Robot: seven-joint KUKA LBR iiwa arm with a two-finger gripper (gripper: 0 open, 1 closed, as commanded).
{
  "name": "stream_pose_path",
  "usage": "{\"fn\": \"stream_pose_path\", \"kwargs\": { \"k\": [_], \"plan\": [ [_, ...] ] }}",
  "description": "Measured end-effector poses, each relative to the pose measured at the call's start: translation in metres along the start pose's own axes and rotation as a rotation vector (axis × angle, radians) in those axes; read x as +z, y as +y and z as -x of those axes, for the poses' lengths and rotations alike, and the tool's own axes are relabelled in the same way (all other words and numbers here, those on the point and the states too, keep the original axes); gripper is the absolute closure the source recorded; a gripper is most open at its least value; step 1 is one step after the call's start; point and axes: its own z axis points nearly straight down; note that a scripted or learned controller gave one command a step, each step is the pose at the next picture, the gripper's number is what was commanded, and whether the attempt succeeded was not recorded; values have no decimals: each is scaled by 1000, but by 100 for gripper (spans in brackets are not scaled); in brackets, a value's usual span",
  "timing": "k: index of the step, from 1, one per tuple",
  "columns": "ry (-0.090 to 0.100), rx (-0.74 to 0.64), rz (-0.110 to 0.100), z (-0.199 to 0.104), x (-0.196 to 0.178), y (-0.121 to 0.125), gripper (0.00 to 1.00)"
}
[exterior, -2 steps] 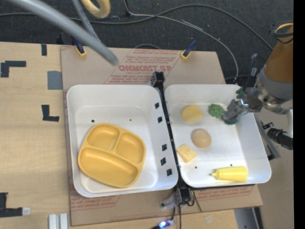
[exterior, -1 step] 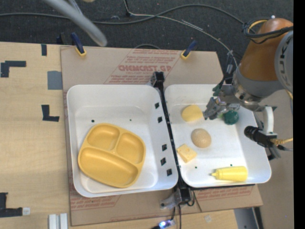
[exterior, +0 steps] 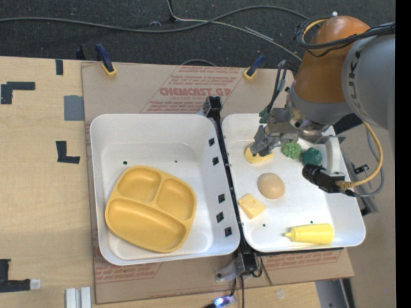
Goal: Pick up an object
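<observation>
My gripper (exterior: 262, 145) hangs over the back of the right bin (exterior: 347, 235), its dark fingers pointing down onto a flat yellow piece (exterior: 258, 157) that lies on the bin floor. The fingertips touch or nearly touch that piece. Just right of it sit a green broccoli-like toy (exterior: 292, 150) and a darker teal piece (exterior: 313, 155). A tan egg-shaped ball (exterior: 271, 185) rests mid-bin, a yellow cheese wedge (exterior: 252, 205) is at its front left, and a yellow bottle-shaped toy (exterior: 311, 234) lies near the front edge.
The left bin (exterior: 103, 133) holds a yellow divided plate (exterior: 150, 207). A black divider strip (exterior: 221, 165) runs between the bins. The arm's orange band (exterior: 324, 50) and grey body loom over the right bin's back right corner, with black cables trailing beside them.
</observation>
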Motion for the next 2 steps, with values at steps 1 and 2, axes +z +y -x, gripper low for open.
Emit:
{"fn": "stream_pose_path", "kwargs": {
  "k": [1, 2],
  "plan": [
    [-1, 2, -2, -48, 17, 8, 100],
    [-1, 1, -1, -98, 31, 21, 100]
  ]
}}
